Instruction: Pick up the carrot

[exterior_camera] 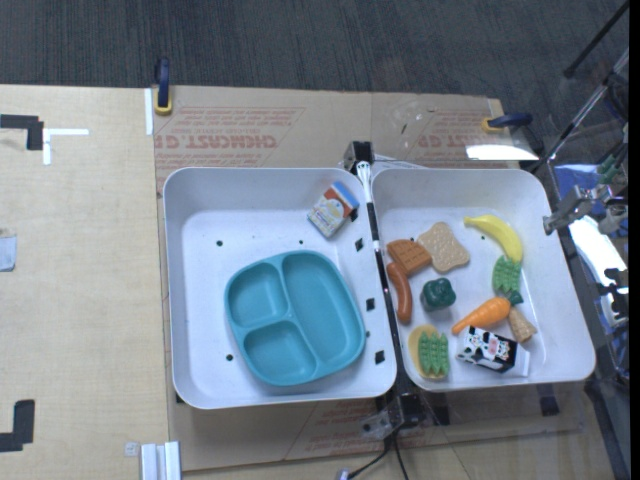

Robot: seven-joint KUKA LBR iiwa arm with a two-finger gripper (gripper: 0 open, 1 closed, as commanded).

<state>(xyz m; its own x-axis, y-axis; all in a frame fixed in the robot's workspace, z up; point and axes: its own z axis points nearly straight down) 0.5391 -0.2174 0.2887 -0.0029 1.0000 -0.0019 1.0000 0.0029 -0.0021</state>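
At the bottom of the frame, in the lower part of the right bin point(560, 368), a small black-and-white cow-print carton point(488, 349) lies beside a yellow oval piece with a green middle point(432, 353). The carrot point(482, 314) lies just above the carton and seems to touch it. Its orange body slants up to the right and its green leaves point(507, 278) point toward the bin's right wall. A small tan block point(521, 326) sits just right of the carrot. Left of the carrot is a dark green pepper point(437, 293), and a reddish sausage point(401, 294) lies along the wall between the bins. Higher up are a brown ridged piece point(408, 256), a slice of toast point(444, 247) and a yellow banana point(497, 235). The left bin point(190, 298) holds a teal divided plate point(293, 316) in its lower middle and a small box point(333, 211) in its upper right corner. Both bins rest on cardboard point(230, 133) on the table point(70, 268), with a clamp point(162, 86) at the cardboard's upper left corner and another point(508, 122) at its upper right. Whether the end effector is wide or narrow cannot be told.
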